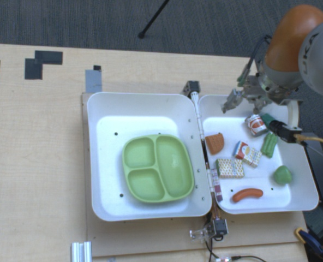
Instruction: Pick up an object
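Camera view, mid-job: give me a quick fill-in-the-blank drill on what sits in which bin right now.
1. The green divided plate lies in the ____ bin as the camera sees it.
2. That plate has ____ compartments.
3. The sausage lies in the right bin, near the edge at the ____ of the view.
4. The round green ball is in the same bin as the ____-coloured wedge.

Missing words: left; three; bottom; orange
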Tool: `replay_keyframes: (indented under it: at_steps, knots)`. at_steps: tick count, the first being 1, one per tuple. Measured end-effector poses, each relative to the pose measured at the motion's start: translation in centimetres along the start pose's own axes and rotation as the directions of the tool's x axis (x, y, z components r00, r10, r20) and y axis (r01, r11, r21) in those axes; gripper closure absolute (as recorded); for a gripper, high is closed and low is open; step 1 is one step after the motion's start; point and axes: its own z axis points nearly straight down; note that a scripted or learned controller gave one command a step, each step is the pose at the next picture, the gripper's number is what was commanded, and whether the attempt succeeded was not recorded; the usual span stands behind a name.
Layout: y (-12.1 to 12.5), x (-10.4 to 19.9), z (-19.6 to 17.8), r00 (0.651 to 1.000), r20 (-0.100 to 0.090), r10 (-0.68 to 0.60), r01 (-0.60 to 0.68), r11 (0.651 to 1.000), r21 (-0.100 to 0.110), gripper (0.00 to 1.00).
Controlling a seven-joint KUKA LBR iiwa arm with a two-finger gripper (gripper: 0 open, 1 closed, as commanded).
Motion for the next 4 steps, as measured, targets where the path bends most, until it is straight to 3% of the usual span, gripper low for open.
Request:
replay_keyframes:
  at_steps: [1,2,3,4]
  knots:
    - [-3.3,0.7,10.3,1.0,0.001,0.002,-0.002,1.0,-0.003,0.0]
    - [-10.6,-0.1,10.2,1.0,0.002,0.004,-0.003,1.0,-0.005,0.0]
    - [-10.4,0.0,9.1,1.0,0.002,0.002,-0.002,1.0,-0.011,1.0]
    - [-16.0,3.6,0.4,1.0,0.0,0.0,0.0,1.0,0.0,1.0]
